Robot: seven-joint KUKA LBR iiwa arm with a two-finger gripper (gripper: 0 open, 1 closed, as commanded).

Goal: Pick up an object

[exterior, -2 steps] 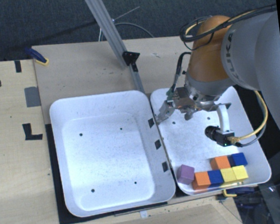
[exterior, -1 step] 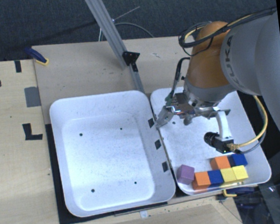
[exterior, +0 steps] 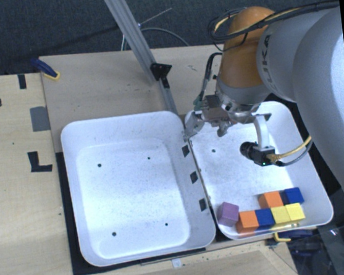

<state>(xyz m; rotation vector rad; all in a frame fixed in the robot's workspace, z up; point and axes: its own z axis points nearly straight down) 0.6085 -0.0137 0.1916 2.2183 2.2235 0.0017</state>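
Several small blocks lie along the near edge of the right bin [exterior: 298,149]: a purple block [exterior: 228,212], an orange block [exterior: 248,219], a blue block [exterior: 264,217] and yellow blocks [exterior: 287,213], with another orange block [exterior: 270,200] and blue block [exterior: 293,196] just behind them. My gripper [exterior: 207,127] hangs over the far left corner of the right bin, close to the wall between the bins and well away from the blocks. It is open with nothing between its fingers.
The left bin [exterior: 77,176] sits beside the right one, sharing a raised rim [exterior: 194,168]. A slanted metal pole [exterior: 135,38] stands behind the bins. The large grey arm [exterior: 313,73] covers the right bin's far right side.
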